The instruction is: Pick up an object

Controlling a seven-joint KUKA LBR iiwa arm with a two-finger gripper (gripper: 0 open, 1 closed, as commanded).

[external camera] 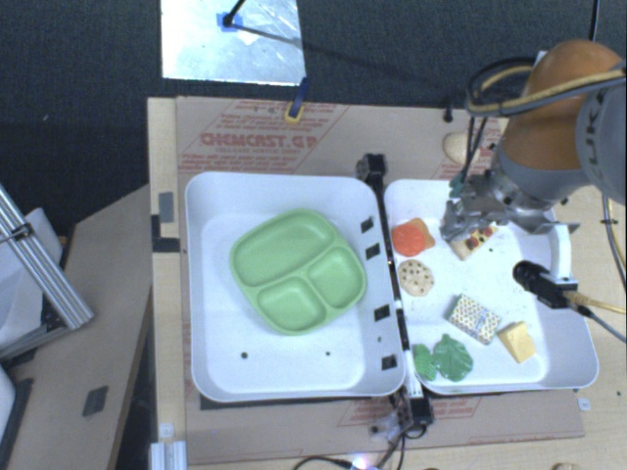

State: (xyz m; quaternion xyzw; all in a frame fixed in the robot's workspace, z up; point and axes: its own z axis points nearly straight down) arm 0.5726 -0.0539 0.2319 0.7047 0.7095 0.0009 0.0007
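My gripper [463, 225] hangs low over the upper part of the right bin [578, 360], reaching in from the right. A small tan piece with red and yellow spots [475, 242] lies right at its tip, partly hidden by the gripper; whether it is touched I cannot tell. Just left of the gripper sits an orange-red piece [412, 235]. Below that is a round chocolate-chip cookie [416, 278]. A patterned block [475, 318], a yellow cheese wedge [517, 342] and a green leafy piece [446, 358] lie toward the bin's front.
The left bin [211, 351] holds a green divided plate [298, 270]. A black clip-studded divider [384, 262] runs between the bins. A black cylinder on a white bracket [537, 280] juts over the right bin. A foil sheet [231, 27] lies behind the bench.
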